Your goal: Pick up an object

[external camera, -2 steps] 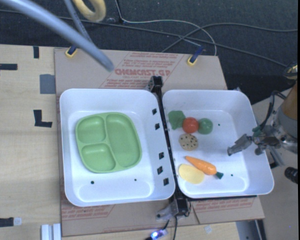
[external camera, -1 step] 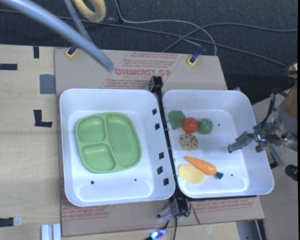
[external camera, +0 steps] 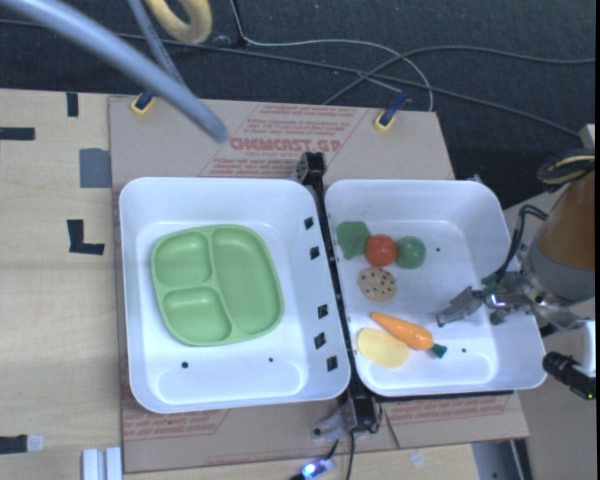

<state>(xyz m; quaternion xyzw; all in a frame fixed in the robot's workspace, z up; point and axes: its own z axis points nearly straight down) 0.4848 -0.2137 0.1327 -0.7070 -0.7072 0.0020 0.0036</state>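
Two fingers [external camera: 458, 311] over right bin [external camera: 480, 208]; jaws' state unclear, arm [external camera: 570, 238] cut off

**Bench Fixtures and Surroundings**

A brown cardboard sheet [external camera: 280, 133] with red lettering lies at frame centre. Yellow clamps [external camera: 143, 103] sit at its upper corners. On the sheet, the left white bin [external camera: 145, 203] contains a green divided plate [external camera: 217, 284] with three compartments. Black cables [external camera: 400, 63] run across the dark floor along the top. Black tape marks [external camera: 8, 140] sit on the wooden surface at left.
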